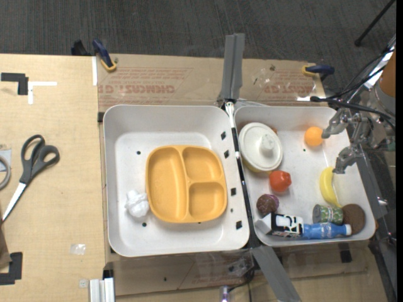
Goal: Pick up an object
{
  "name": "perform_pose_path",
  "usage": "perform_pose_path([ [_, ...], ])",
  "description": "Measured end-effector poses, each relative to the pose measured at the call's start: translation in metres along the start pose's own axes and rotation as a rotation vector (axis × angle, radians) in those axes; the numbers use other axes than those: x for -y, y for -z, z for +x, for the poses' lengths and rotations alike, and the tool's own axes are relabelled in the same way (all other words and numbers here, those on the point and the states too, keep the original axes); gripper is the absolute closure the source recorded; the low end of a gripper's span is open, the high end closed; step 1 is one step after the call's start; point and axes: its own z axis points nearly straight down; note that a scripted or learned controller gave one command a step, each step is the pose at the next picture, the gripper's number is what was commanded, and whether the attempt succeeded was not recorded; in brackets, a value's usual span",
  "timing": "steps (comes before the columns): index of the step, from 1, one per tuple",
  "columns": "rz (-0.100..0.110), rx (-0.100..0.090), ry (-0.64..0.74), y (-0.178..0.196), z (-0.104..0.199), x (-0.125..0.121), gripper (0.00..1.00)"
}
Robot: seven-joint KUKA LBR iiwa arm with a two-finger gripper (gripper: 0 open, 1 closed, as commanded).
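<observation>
The gripper [340,145] hangs over the right bin [296,119], near its right wall, fingers spread wide with nothing between them. Just beside it sits an orange ball [313,136], and below it a banana [327,186]. Further in lie a white lidded bowl [261,146], a red tomato [280,180], a dark purple fruit [267,204], a blue bottle [325,231] and a brown ball [354,216]. Over in the left bin [119,187], a yellow divided plate [187,183] rests with a crumpled white wad [136,202] touching its edge. Scissors [30,165] lie on the bench.

Robot lab: clamped cardboard [189,80], twin white bins [113,168], scissors [31,162].
</observation>
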Motion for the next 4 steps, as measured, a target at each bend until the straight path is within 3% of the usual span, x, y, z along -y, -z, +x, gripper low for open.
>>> perform_pose_path([
  [1, 0.001, 0.001, -0.063, -0.122, 0.012, 0.021, 0.0],
  [2, 0.003, 0.006, -0.058, -0.112, 0.01, 0.019, 1.0],
  [3, 0.002, 0.006, -0.058, -0.112, 0.01, 0.019, 0.0],
  [4, 0.004, 0.01, -0.054, -0.102, 0.008, 0.018, 1.0],
])
